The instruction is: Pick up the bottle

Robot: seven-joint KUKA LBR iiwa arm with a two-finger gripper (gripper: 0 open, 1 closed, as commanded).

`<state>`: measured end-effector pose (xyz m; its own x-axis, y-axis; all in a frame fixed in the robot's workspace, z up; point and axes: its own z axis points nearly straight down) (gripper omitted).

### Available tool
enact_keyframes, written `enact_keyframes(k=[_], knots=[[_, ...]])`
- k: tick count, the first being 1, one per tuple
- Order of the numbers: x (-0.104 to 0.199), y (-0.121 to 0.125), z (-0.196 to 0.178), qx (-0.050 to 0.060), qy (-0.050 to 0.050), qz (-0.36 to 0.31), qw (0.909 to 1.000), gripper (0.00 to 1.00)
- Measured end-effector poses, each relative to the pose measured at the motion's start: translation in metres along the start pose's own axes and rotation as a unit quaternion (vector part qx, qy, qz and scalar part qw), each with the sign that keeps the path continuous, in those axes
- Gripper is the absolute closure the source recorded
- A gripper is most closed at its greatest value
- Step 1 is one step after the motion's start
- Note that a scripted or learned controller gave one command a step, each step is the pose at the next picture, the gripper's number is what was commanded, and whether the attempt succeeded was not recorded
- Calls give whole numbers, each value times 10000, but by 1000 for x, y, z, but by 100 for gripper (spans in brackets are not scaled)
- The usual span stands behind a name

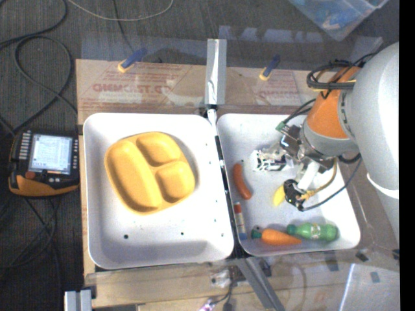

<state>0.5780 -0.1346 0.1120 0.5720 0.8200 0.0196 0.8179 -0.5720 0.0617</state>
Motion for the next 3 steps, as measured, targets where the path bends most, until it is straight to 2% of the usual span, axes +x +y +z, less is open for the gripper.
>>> enact_keyframes(k=[1,2,3], knots=[[3,-17,-1,-37,39,1332,9911,0],[-2,-46,-2,74,45,3122,9500,0],[-38,-83,16,187,-157,3697,9288,0]])
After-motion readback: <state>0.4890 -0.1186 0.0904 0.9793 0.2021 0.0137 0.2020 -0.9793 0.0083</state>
